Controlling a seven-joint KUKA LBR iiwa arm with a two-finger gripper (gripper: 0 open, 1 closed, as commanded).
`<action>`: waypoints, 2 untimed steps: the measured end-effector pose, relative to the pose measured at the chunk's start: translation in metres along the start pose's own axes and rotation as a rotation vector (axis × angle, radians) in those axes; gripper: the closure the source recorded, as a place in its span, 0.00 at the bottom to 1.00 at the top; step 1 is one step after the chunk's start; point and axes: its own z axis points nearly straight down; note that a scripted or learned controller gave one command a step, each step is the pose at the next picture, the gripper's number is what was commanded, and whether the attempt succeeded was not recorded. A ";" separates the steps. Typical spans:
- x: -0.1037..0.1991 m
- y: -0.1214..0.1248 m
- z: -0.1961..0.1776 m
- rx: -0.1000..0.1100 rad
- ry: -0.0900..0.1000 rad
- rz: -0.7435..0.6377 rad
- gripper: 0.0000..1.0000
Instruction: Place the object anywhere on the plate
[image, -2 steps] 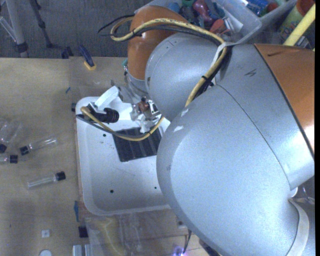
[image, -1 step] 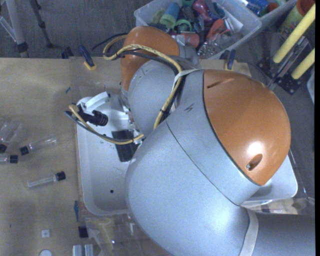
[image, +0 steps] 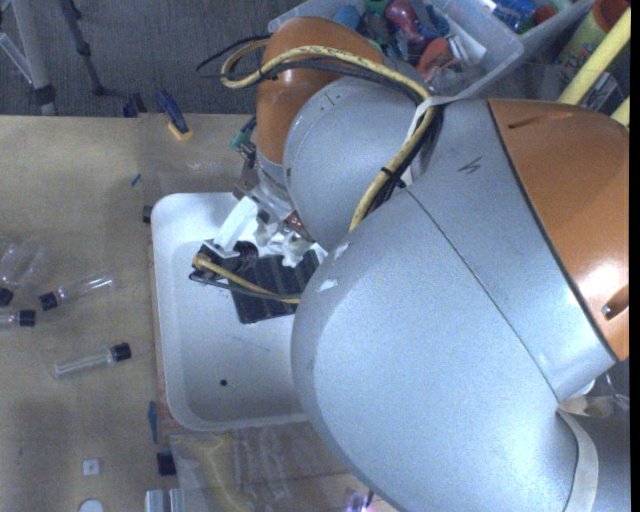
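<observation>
As the rounded arm (image: 430, 300) overhangs the smooth white bin (image: 190, 345), how the gripper (image: 256, 238) stands is unclear.

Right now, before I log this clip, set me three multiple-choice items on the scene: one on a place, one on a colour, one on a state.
1. Where do the clear vials lie relative to the white bin? A inside it; B on the bench, left of it in the view; C on its rim.
2. Their caps are: A red; B black; C yellow.
3. The vial nearest the bin: A stands upright; B lies on its side; C is stacked on another.
Key: B, they rest on bare wood; B, the caps look dark; B, its length lies flat.
</observation>
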 end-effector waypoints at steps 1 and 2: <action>0.013 0.026 0.049 0.000 -0.001 -0.572 1.00; 0.035 0.022 -0.002 -0.007 0.002 -1.022 1.00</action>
